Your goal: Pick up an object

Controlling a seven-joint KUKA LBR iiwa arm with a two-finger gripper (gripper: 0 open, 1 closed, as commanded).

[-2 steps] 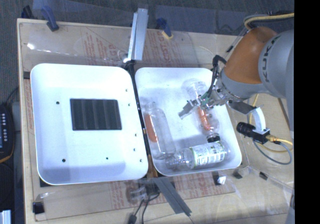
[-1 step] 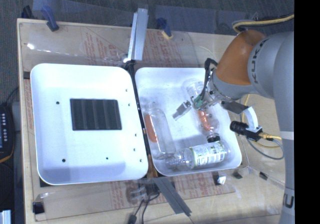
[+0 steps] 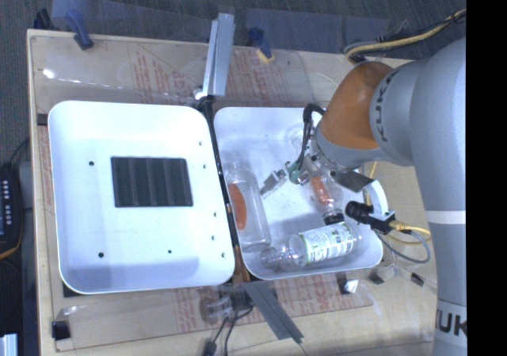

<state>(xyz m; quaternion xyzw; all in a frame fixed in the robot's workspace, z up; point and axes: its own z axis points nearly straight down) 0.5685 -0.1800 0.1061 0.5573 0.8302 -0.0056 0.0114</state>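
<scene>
Gripper (image 3: 279, 180) is down inside the right bin (image 3: 261, 120), reaching in from the right with that grey arm (image 3: 420, 109) and its orange band (image 3: 352, 112) sitting above it. Honestly can't tell whether it's got anything, the wrist hides most of it. Right bin has a clear plastic bottle with a label (image 3: 321, 246) lying on its side along the near wall, another clear container with something orange in it (image 3: 242, 205) lying up against the left wall, and a small clear bottle with orange-ish contents (image 3: 322, 190) just beside the wrist. Left bin (image 3: 79, 132) only has a dark ribbed rectangular pad (image 3: 151, 181) lying flat in the middle.
</scene>
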